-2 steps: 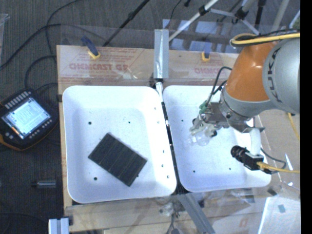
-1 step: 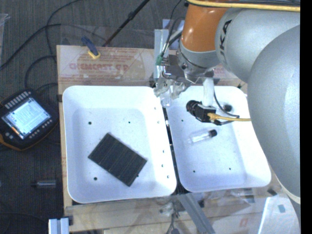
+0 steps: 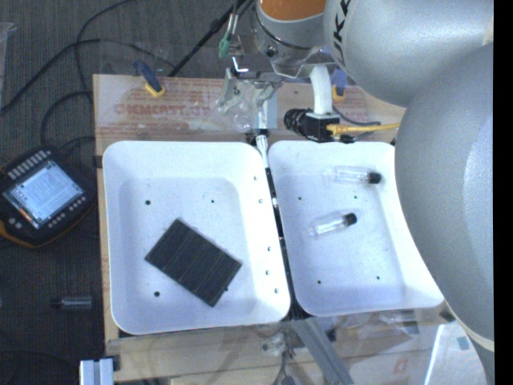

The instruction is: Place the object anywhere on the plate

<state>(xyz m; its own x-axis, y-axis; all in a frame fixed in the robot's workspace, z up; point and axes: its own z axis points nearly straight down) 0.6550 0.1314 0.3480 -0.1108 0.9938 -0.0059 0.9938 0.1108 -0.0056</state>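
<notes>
Pincer (image 3: 248,103) poised above the bench's far edge, grip state impossible to tell; nearest vial (image 3: 358,176) below-right in the right bin, dark plate (image 3: 193,261) below-left — best descend squarely across the vial.

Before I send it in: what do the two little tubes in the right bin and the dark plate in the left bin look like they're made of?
The upper tube and the lower tube look like clear plastic or glass: the white bin shows through them, and each has a small black cap. The plate looks like matte, dark grey, rigid plastic or rubber, with faint ridges and no glare.
</notes>
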